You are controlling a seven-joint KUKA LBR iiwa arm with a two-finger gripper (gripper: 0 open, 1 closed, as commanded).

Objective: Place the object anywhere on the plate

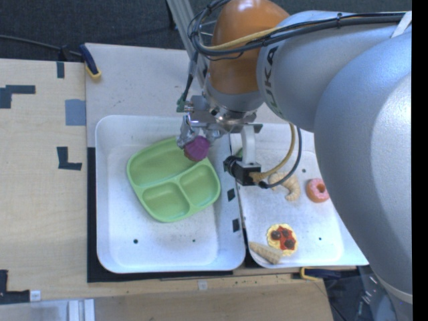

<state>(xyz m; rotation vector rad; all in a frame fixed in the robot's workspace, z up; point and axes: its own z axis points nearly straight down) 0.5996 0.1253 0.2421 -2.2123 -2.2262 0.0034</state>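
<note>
Over the far right corner of the green plate [172, 182], which lies in the left bin [110, 199], the end effector [192, 138] hangs with a small purple object [197, 148] at its tips. The object appears caught between the fingers, so I judge the end effector clamped on it, though the metal parts crowd the view and the contact is hard to read. The plate has three compartments and sits toward the far right part of its bin, near the wall shared with the right bin [328, 246]. In that right bin lie a pink doughnut [317, 190] near the right wall, a small pizza [281, 237] toward the near edge, a cone-shaped piece [265, 251] at the near left corner, and a tan piece [289, 187] beside the doughnut. The purple object looks small, light and rounded, probably toy food, stiff enough for a pinch across its middle; a rounded skin may slip, so a centred grip suits it, and a release low over the plate should keep it from rolling off.
</note>
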